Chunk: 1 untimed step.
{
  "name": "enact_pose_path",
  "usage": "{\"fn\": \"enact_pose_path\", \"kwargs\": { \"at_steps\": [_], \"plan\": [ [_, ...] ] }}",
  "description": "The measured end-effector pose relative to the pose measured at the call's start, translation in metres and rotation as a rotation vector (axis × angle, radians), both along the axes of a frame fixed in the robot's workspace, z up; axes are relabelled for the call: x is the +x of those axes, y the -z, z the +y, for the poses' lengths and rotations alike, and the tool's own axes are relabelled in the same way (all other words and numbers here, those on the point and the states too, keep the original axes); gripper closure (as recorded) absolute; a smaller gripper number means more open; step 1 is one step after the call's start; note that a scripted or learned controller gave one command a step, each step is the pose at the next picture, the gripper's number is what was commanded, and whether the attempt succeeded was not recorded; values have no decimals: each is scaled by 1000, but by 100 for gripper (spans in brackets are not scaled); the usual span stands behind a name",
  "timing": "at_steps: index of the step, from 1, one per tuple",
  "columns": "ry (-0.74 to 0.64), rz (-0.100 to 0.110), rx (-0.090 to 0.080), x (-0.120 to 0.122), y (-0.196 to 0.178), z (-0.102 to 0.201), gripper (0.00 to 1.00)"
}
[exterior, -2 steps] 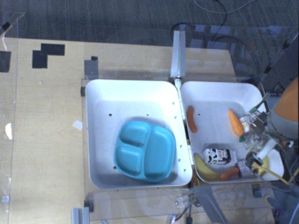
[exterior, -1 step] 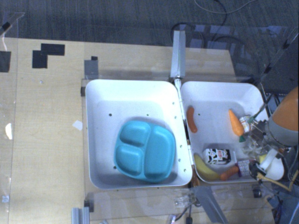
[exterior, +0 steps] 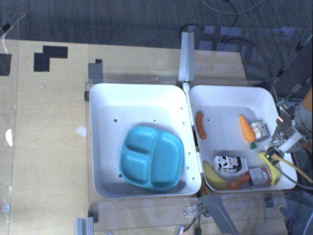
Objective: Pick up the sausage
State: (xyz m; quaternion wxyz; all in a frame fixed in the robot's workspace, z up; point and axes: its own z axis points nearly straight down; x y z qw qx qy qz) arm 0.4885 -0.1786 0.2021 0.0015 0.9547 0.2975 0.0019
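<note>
To be picked: the sausage [exterior: 200,125], reddish and slim, lying flat on the floor of the right bin [exterior: 230,89], close beside its left wall, at middle height of the frame and a little right of centre. Long axis running almost top to bottom of the frame, only slightly slanted, so nearly parallel to that wall. Free on all sides except toward the wall; nothing touching it. Well apart to the right, across the bare middle of the bin, the gripper [exterior: 285,142], at the bin's right rim near the right edge of the frame and a little lower than the sausage. Judged from this: a long reach leftward and slightly upward in the frame, with the jaws closing across the short width. Not possible to tell whether the gripper is spread or pressed together; nothing seen held in it. Between them, nearer the gripper, a carrot [exterior: 246,129] and a small can [exterior: 259,129] with an unreadable label. Lower down, a black-and-white carton [exterior: 228,163] with print too small to read.
</note>
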Motion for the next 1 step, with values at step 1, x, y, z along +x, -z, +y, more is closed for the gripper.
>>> {"fn": "enact_pose_path", "kwargs": {
  "at_steps": [1],
  "plan": [
    [-235,0,-1,12,-84,13,100]
  ]
}}
